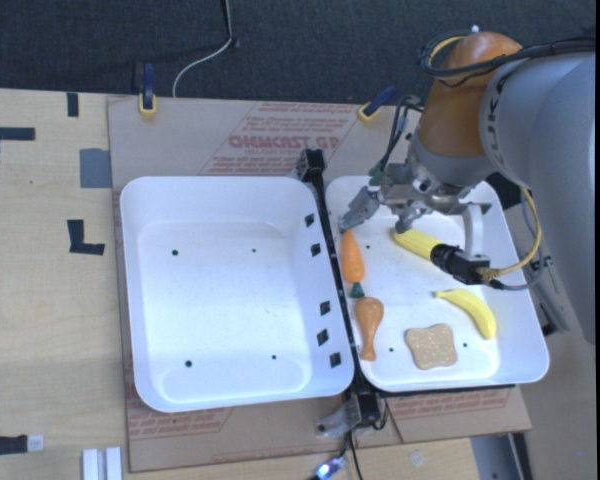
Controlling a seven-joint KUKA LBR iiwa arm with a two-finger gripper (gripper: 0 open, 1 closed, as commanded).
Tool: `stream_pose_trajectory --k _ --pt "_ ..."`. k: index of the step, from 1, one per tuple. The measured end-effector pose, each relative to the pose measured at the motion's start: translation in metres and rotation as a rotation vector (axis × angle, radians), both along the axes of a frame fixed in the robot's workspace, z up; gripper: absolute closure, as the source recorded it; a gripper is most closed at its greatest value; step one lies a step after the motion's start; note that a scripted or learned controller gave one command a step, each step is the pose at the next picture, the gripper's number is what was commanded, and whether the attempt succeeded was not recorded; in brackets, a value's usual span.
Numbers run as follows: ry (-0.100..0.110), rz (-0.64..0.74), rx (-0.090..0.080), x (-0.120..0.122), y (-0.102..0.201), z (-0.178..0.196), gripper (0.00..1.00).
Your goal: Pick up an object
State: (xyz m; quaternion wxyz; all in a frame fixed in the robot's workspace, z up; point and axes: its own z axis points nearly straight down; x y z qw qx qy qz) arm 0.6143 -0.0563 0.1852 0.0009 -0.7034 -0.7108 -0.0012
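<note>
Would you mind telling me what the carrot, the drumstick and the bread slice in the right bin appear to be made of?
Carrot: likely moulded plastic, smooth uniform orange.
Drumstick: seemingly the same toy plastic, even orange-brown.
Bread slice: probably plastic or foam, matte tan with speckles; the view leaves it open.

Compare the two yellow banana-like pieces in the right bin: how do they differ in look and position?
The lower banana lies fully in view, curved, beside the toast. The upper banana looks straighter, lies nearer the gripper, and its right end meets a black part of the arm. Both are yellow and lie in the right bin.
</note>
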Motion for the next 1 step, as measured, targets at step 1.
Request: stream_pose_trajectory --k 1 --pt "0.001 -0.006 -0.003 0.0116 0.0244 -0.0014 0.0"
